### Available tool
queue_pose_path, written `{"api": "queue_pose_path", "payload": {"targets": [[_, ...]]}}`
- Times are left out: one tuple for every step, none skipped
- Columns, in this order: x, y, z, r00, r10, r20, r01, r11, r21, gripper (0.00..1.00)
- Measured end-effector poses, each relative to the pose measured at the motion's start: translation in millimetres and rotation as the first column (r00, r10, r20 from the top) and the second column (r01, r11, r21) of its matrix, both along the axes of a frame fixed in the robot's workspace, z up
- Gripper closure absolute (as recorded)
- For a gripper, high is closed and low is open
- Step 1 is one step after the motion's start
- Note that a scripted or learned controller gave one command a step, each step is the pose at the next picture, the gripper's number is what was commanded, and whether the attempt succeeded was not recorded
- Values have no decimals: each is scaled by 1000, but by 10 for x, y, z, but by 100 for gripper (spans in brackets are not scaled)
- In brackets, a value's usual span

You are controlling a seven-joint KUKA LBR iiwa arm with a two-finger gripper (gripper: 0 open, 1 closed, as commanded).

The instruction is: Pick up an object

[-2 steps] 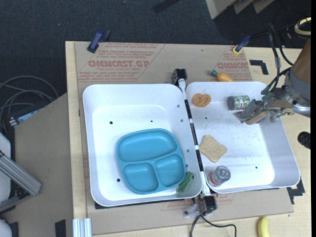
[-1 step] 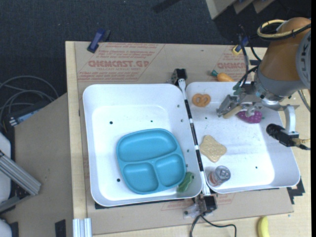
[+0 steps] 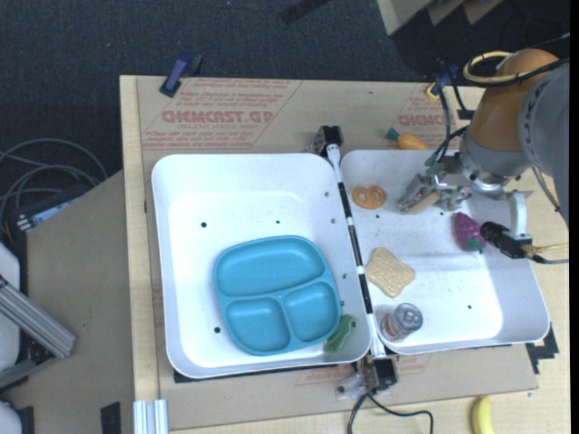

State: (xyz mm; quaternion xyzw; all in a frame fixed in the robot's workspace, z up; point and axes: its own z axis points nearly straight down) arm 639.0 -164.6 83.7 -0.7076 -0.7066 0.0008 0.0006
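Nearest the camera, at the front edge of the right-hand white plastic bin [image 3: 507, 328], a small round silver can [image 3: 403, 319] sits in the bin's front-left corner, with a tan slice of toy bread [image 3: 390, 271] just behind it. Farther back along the same left wall lies a small orange-brown pretzel [image 3: 368, 196]. A purple, lumpy toy resembling a bunch of grapes [image 3: 468, 231] rests toward the bin's right side. The two-finger gripper [image 3: 413, 199] hangs low over the back of this bin; whether its tips are spread or closed cannot be told from this slant, and nothing is seen between them. The pretzel is the likeliest target: it lies just to the left of the fingertips, near but apart, flat and roughly round with no clear long axis. In the left-hand white bin [image 3: 181, 233] a blue divided plastic tray [image 3: 276, 292] fills the front, with a green toy piece [image 3: 341, 334] at its right corner.
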Motion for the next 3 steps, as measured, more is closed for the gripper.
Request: {"api": "queue_pose_path", "payload": {"targets": [[270, -376, 11, 1000, 0, 0, 0, 1000, 0, 0], [283, -370, 126, 1000, 2, 4, -2, 1000, -1, 100], [-17, 358, 643, 1000, 3, 2, -3, 1000, 2, 100]]}}
